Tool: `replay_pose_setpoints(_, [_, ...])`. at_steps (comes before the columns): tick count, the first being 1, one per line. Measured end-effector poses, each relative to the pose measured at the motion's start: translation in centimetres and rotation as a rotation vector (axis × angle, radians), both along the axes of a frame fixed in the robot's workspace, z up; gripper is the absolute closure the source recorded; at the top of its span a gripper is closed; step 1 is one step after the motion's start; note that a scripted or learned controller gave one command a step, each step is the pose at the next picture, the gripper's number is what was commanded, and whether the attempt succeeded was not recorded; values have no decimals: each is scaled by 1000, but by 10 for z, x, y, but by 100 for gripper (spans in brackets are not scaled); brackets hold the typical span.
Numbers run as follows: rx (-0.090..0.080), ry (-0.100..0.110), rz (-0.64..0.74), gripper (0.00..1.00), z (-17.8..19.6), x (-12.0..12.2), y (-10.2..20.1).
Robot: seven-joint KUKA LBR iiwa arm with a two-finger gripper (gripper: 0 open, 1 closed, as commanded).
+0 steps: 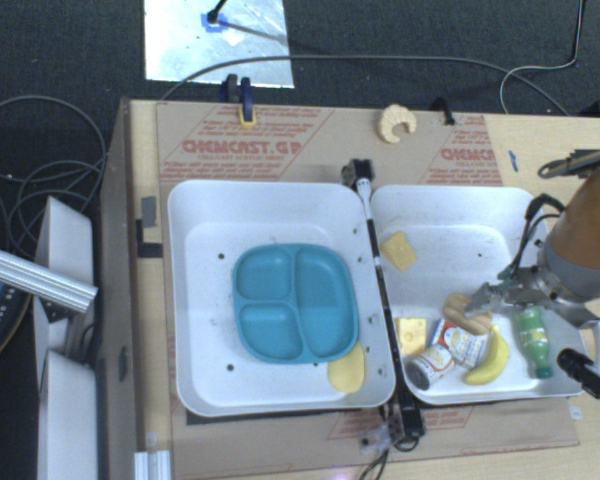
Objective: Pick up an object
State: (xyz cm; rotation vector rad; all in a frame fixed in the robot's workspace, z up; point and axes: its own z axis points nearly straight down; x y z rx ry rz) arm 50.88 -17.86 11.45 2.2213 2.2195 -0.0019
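The tool [492,296] is poised over crowded items near the right bin's [450,203] front edge; its state cannot be told. A bread roll [467,313], can [442,353], banana [490,360] and bottle [531,340] are packed together, so a neighbour could be nudged or a grasp missed.

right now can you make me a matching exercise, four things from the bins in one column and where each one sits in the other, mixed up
Things:
1. blue plate
2. banana
3. green bottle
4. yellow cracker

Places:
A. right bin, alone near its left wall, towards the far side
B. middle of the left bin
C. right bin, near the front edge, just left of the green bottle
D. right bin, close under the arm, right of the banana

Pairs: 1-B, 2-C, 3-D, 4-A
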Motion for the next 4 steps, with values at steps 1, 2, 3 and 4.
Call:
replay_pose_setpoints(1, [-1,-7,3,0,-29,-7,60])
replay_pose_setpoints(2, [0,-6,5,0,24,94,36])
replay_pose_setpoints(3, [2,0,2,0,-31,47,37])
replay_pose_setpoints(4, [2,0,2,0,-17,22,42])
